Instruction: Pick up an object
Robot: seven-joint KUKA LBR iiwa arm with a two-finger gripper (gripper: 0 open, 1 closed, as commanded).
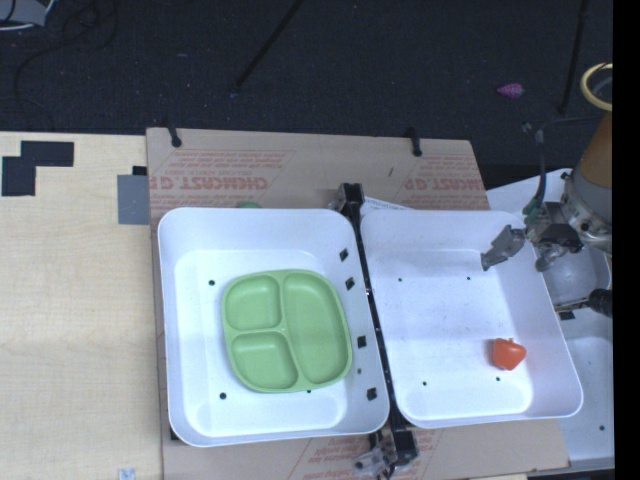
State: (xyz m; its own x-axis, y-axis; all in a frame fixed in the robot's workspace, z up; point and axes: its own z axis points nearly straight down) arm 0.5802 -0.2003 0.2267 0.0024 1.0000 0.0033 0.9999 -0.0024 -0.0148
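Pincer (522,245) over right bin's (440,408) upper right edge, nothing between its fingers; one finger (500,249) juts left, the other (548,255) is apart from it, so jaws open. Red object (507,353) lies in right bin, lower right, well below pincer. Green tray (286,330) in left bin (190,268).

1. One fixed camera looked down at a slant from above the pale wooden bench (70,298).
2. It stood far enough to frame both shallow white plastic bins (190,258).
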